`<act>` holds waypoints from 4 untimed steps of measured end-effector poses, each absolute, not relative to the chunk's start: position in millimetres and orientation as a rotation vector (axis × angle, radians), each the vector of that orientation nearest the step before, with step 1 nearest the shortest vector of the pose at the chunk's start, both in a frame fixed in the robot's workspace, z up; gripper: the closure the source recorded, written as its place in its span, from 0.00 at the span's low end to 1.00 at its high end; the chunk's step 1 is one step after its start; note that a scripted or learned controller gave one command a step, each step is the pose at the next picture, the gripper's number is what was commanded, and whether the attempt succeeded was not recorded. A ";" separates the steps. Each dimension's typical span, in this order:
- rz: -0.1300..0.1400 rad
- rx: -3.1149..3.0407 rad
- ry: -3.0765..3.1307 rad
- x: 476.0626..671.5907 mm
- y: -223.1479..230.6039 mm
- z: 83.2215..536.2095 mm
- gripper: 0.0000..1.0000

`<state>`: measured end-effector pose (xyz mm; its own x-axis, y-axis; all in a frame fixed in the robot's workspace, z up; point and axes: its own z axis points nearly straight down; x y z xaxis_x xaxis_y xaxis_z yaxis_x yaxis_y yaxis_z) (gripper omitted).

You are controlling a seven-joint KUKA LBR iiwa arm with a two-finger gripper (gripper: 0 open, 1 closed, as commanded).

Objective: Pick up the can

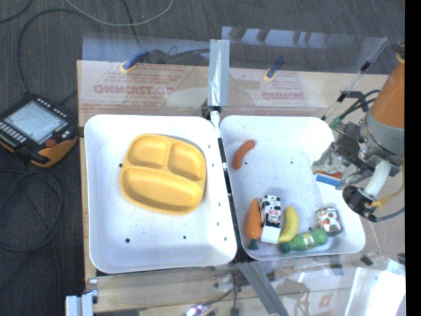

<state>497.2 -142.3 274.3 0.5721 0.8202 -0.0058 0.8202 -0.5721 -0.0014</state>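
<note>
jaws [329, 170] at the right bin's [299, 127] rim, apart from can [328, 220].

The word "CHEMCAST" is printed in faded red on the protective sheet [138, 87] at eleven o'clock, behind the left bin. A similar red print [283, 96] at one o'clock is seen mirrored. Nothing else can be read.

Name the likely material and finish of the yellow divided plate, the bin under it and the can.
Yellow divided plate: probably moulded plastic, smooth with a soft sheen.
Left bin: looks like white plastic, matt, rounded rim.
Can: small and blurred; a printed label with a shiny top suggests metal, but that is uncertain.
</note>
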 end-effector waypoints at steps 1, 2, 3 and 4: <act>-0.004 2.734 1.549 484.2 -127.8 231.5 1.00; -0.005 2.856 1.308 484.4 -68.0 271.5 1.00; -0.012 2.856 1.313 484.5 -67.2 279.4 1.00; -0.006 2.840 1.344 505.0 -47.1 297.9 1.00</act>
<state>505.0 -47.1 297.9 0.6342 0.7732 -0.0031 0.7732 -0.6342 -0.0018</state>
